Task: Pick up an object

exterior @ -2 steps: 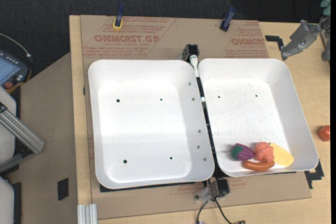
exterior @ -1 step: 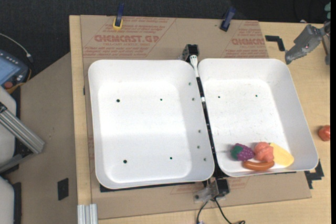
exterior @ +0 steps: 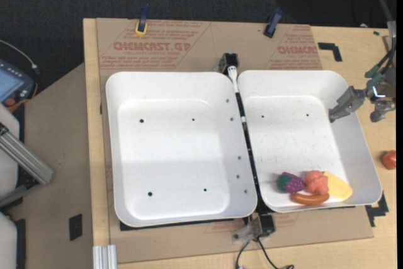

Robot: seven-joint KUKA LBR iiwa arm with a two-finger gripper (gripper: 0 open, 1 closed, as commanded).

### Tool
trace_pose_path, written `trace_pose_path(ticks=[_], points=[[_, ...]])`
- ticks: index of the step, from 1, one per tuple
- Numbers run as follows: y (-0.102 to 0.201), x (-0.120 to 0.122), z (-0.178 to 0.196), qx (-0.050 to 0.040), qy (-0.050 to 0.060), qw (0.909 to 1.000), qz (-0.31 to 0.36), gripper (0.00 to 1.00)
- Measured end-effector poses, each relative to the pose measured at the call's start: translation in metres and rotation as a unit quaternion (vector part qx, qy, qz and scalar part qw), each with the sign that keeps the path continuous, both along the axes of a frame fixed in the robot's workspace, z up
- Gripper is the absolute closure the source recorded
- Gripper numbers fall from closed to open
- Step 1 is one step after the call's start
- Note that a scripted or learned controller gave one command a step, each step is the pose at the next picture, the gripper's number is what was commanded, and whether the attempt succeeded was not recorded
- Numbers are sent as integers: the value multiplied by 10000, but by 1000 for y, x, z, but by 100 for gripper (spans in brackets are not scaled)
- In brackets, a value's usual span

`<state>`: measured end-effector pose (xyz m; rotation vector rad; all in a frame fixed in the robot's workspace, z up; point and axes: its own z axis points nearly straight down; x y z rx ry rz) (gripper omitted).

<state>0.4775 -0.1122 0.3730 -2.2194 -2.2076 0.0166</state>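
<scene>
Several small toys lie bunched in the near right corner of the right bin point(exterior: 296, 129): a purple grape cluster point(exterior: 291, 183), a red-orange lumpy piece point(exterior: 317, 181), a yellow piece point(exterior: 339, 188) and an orange sausage-shaped piece point(exterior: 309, 198). My gripper point(exterior: 361, 108) hangs over the right rim of that bin, well behind the toys. Its two grey fingers point(exterior: 343, 105) stand apart, open, with nothing between them.
The left bin point(exterior: 173, 148) sits beside the right one, with a black strip point(exterior: 242, 135) along the seam. A small orange thing point(exterior: 389, 159) shows on the bench outside the right bin. Clamps point(exterior: 142, 21) sit at the board's far edge.
</scene>
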Motion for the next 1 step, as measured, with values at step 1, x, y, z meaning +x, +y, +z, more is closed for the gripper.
trace_pose_path(ticks=[1], points=[[28,3,82,-9,-132,9999,42,0]])
